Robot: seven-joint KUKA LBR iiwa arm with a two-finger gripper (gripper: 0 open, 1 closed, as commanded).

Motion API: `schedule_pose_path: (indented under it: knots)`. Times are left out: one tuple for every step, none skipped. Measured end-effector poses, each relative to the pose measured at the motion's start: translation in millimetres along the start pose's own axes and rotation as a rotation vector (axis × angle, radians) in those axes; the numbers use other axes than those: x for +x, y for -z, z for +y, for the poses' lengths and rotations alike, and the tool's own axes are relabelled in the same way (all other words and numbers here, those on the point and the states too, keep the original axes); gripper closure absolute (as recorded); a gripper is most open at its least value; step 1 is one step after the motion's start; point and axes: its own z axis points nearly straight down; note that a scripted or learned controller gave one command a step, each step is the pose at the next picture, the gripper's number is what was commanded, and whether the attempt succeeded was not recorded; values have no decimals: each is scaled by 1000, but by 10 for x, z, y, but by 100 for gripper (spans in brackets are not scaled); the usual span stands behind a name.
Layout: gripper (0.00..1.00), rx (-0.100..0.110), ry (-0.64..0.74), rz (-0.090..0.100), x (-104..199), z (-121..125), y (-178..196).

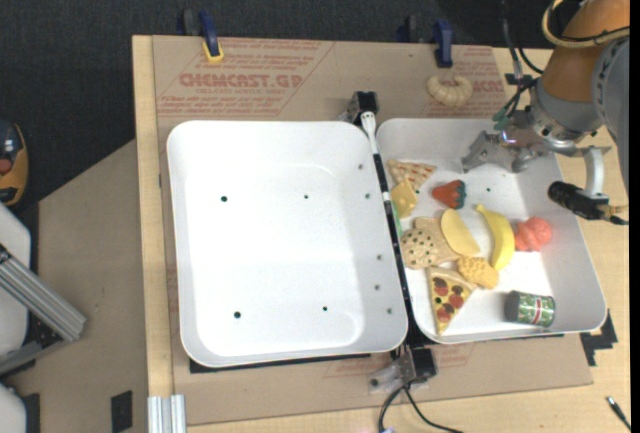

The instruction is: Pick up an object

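Robot gripper [497, 147] hovers over the right bin [570, 266], jaws spread and holding nothing; strawberry [449, 192] lies just below-left of them.

A garlic bulb [449, 89] sits on the brown board [250, 81], clamped by two blue clamps [209, 34] beyond the bins.

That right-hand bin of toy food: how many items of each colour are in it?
Yellow or tan: 6, e.g. banana, cookie
Red or pink: 2, strawberry, pink lump
Green: 1, can
Total: 9
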Motion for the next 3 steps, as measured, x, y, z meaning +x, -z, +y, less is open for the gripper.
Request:
schedule_pose_path:
  knots:
    - [0, 1, 7, 3, 859, -503, 13]
    - [100, -6, 3, -2, 811, -478, 121]
    - [100, -14, 11, 1, 1684, -439, 1079]
